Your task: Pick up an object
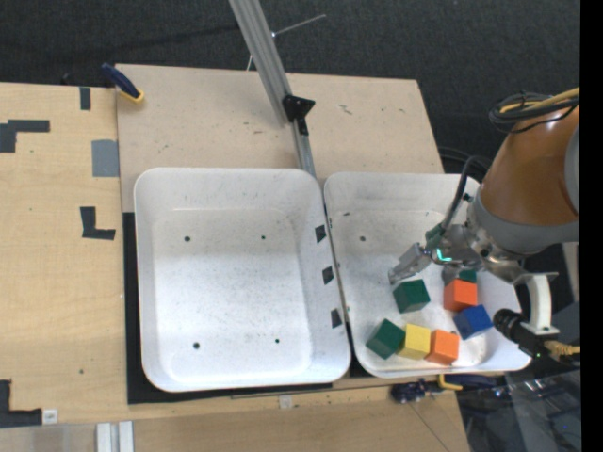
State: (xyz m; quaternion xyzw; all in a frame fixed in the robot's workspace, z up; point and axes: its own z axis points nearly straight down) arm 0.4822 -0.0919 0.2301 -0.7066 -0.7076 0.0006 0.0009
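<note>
6 blocks sit in the right bin (377, 196), bunched at its near right corner. Camera view: tool (421, 264) hangs low over the bin floor, jaw state unclear. Nearest block, dark green cube (411, 296), lies just below the tool, toward the near rim; orange cube (461, 294) beside it.

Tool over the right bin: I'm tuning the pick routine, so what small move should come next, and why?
Probably a short descent onto the green cube. The tool sits just above and beside it in the right bin, with nothing visibly held, while the orange cube and blue cube crowd closer to the arm.
</note>
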